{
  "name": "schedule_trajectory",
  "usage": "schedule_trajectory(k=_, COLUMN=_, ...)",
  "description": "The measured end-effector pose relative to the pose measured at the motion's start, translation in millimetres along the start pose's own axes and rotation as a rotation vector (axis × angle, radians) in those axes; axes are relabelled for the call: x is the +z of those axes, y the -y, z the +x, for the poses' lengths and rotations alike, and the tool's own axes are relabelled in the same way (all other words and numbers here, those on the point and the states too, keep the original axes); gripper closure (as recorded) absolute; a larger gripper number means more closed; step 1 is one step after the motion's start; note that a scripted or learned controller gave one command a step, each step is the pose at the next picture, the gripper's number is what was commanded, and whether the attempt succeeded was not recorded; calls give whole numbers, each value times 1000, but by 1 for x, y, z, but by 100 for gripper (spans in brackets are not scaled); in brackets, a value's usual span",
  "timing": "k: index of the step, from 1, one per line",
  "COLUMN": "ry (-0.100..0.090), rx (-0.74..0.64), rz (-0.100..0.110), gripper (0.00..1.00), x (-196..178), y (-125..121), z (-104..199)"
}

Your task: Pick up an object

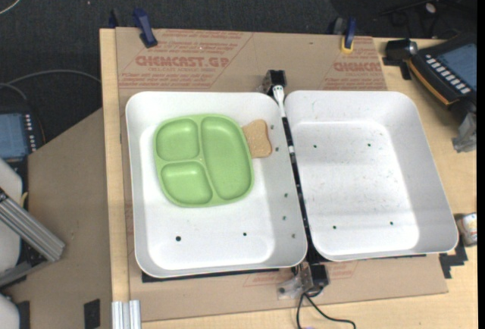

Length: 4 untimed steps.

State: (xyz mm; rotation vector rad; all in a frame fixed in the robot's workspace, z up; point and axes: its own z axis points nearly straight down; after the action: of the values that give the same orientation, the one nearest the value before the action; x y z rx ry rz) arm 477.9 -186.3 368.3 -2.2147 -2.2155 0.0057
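Plate: you have a green plate (203, 161) with three compartments lying flat in the left bin (204, 248), toward its far half.
Tan piece: a small tan, cork-like slab (258, 138) sits just beside the plate's far right rim, touching or slightly overlapping it; you cannot tell which.
Left bin: white and shallow, its near half bare apart from a few dark dots.
Right bin: the second white bin (364, 168) lies edge to edge with the left one and is speckled with small dark marks.
Seam: a black strip (288, 145) runs along the line where the two bins meet.
Table: both bins rest on a brown printed board (189, 58) held by a blue clamp (144, 26) at the far left and another (348, 33) at the far right.
Hand: you cannot tell its state from this view.
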Motion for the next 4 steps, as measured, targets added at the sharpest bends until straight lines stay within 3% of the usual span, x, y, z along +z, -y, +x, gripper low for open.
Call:
schedule_trajectory(k=1, ry=10, rx=1, rz=-20, gripper=100, x=-77, y=-25, z=-31)
schedule_trajectory(k=2, ry=0, rx=0, rz=-1, gripper=100, x=2, y=0, z=-3)
schedule_trajectory(k=3, ry=11, rx=-1, rz=-25, gripper=100, x=-115, y=-23, z=-23)
schedule_trajectory(k=4, ry=-1, rx=-1, rz=1, gripper=100, x=-14, y=0, z=10)
